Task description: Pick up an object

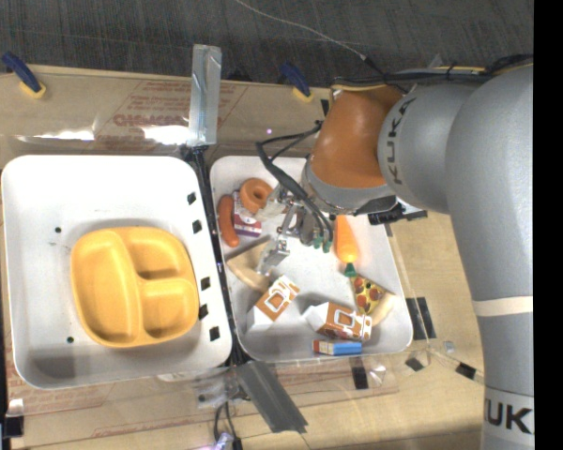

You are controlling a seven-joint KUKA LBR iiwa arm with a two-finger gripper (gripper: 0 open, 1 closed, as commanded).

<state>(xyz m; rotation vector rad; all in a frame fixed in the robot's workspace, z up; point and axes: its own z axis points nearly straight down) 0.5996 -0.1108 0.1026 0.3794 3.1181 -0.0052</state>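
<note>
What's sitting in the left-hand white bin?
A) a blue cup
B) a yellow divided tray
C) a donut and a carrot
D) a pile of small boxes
B: the left bin holds a yellow divided tray, while the donut, carrot and small boxes lie in the right bin under the arm.

I see my arm (479,204) coming in from the right, its thick grey link filling that side and bending down toward the wrist. The orange band (352,143) sits just above the gripper (286,237), up and to its right. The gripper points down and leftward, its metal fingers (283,242) hanging below the wrist
</note>
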